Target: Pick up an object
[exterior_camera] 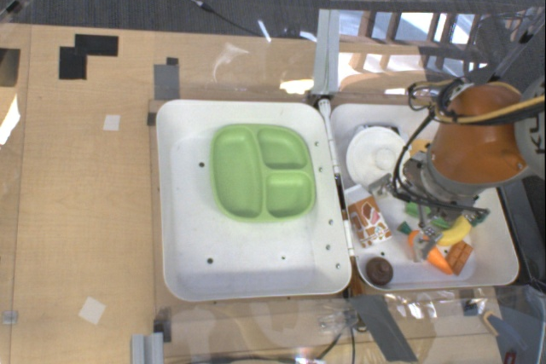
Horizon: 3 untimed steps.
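The arm is low over the right bin, and the step in hand looks like the descent onto a target; nothing can be seen gripped, so the pick is judged not yet made. The gripper hangs below the orange band, amid a cluster of small things at about 5 o'clock in that bin: a yellow banana-like piece, an orange carrot-like piece and a brown block. Whether the jaws are spread or pressed together cannot be told, since the wrist and its cables hide them from above.

Any of these small things could be the one meant; the yellow piece lies closest under the tool. Further off in the same bin sit a white lid-like disc at 11 o'clock, a patterned paper cup lying on its side at 8 o'clock, and a dark brown round thing at 7 o'clock.

The next move probably calls for closing on one piece alone and lifting straight up, for the pieces lie touching or just beside each other and a loose pinch could knock them apart.

The arm reaches in from 3 o'clock, its wrist pointing nearly straight down. The left bin bears a green divided plate, well apart from the gripper.
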Each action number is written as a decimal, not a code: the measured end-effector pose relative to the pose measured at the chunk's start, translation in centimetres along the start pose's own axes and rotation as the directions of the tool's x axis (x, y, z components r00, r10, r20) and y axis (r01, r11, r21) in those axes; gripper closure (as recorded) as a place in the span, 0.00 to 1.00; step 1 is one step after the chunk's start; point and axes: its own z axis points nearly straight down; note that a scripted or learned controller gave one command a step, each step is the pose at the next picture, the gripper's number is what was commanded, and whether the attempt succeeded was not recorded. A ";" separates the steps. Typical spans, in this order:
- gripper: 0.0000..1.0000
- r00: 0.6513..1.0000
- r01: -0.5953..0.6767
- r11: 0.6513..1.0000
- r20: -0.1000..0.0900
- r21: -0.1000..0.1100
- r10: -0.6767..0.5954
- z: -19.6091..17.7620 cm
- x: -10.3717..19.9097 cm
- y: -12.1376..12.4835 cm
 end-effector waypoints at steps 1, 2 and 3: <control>0.00 0.999 0.046 0.999 0.006 -0.021 -0.046 0.5 2.6 -3.7; 0.00 0.990 0.140 0.990 0.009 -0.020 -0.140 0.5 6.7 -5.7; 0.00 0.987 0.162 0.987 0.012 -0.021 -0.162 0.5 3.8 -4.0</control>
